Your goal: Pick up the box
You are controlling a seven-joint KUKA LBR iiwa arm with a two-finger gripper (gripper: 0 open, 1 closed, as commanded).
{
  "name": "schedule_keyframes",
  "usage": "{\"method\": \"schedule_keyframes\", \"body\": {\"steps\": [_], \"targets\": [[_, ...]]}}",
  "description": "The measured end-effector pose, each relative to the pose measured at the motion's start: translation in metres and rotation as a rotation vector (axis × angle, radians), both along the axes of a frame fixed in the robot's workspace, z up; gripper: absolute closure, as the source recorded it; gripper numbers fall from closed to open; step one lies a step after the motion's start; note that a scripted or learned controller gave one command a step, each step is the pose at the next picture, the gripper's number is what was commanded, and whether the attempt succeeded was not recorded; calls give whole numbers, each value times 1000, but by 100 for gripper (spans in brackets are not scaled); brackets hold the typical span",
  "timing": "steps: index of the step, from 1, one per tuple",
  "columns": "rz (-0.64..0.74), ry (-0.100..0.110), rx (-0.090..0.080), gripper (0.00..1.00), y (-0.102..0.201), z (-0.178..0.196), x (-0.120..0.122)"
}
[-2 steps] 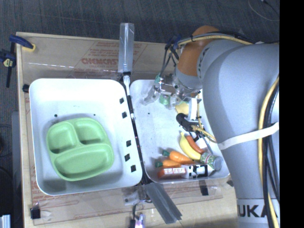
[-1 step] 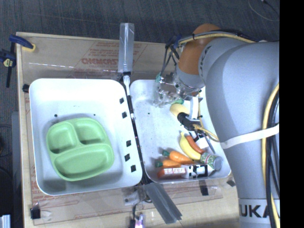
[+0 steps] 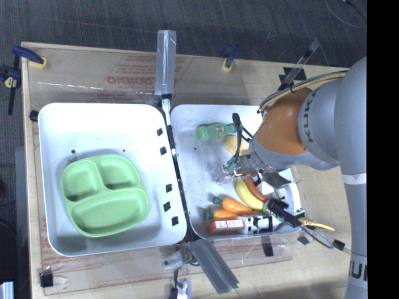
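The box (image 3: 232, 226) is a long red-orange carton with a black-and-white end, lying flat along the front wall of the right bin (image 3: 193, 167). My gripper (image 3: 235, 166) hangs low over the middle of that bin, just above the banana (image 3: 247, 194) and well behind the box. It is apart from the box. The grey arm with its orange band (image 3: 283, 132) reaches in from the right and hides the bin's right part.
A green bottle (image 3: 216, 131) and a yellow fruit (image 3: 231, 144) lie at the back of the right bin. Carrots (image 3: 233, 205) lie between the banana and the box. A green divided plate (image 3: 106, 194) sits in the left bin (image 3: 50, 123).
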State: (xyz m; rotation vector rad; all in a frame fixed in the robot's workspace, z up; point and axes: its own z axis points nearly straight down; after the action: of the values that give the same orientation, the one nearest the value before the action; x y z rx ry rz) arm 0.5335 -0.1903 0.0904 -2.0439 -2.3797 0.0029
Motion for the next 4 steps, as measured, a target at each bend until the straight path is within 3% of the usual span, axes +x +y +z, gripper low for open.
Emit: {"method": "schedule_keyframes", "body": {"steps": [1,2,3,4], "targets": [[0,-1,-1,0,0,0,0],[-54,-2,-2,0,9,18,86],[-2,-3,-6,0,67,1,60],[39,-5,-6,0,67,1,68]]}}
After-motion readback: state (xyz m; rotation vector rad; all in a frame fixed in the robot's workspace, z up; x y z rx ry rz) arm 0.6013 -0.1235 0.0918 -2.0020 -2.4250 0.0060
